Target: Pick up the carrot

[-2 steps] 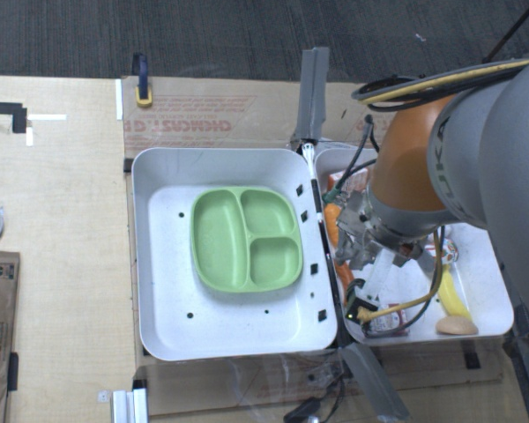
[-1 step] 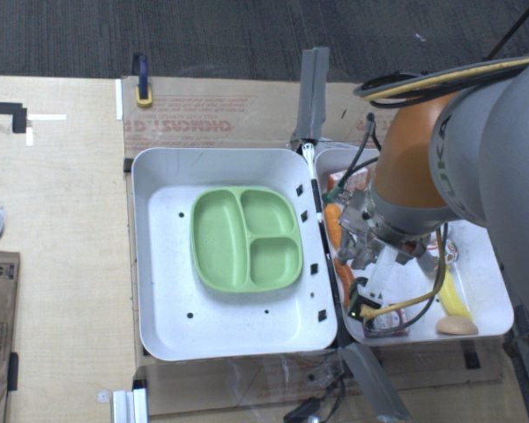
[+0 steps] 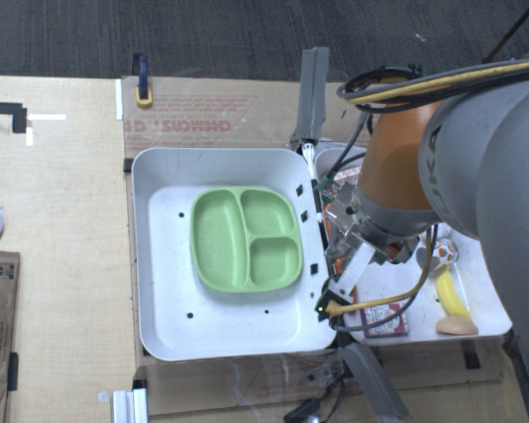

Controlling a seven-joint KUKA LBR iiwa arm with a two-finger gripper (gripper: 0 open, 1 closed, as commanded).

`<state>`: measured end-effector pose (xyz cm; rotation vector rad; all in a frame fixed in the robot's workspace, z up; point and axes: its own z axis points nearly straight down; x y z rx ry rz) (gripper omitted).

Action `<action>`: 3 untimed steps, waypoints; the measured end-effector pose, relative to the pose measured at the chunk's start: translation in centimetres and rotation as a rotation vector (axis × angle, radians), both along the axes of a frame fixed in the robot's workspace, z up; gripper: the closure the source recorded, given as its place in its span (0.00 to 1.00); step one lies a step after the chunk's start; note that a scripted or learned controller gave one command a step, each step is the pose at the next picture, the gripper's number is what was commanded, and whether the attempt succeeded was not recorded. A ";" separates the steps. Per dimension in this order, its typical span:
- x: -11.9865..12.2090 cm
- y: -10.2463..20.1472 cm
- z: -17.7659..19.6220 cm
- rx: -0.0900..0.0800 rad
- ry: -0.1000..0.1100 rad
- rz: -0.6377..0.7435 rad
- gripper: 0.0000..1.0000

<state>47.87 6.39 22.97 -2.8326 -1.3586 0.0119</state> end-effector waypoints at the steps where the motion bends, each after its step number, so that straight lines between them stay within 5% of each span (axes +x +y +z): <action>1: 7.6 -4.1 -3.5 0.002 0.003 0.283 1.00; 2: 6.2 -2.0 -4.2 0.007 0.004 0.729 1.00; 3: 6.3 -2.1 -3.7 0.007 0.011 0.726 1.00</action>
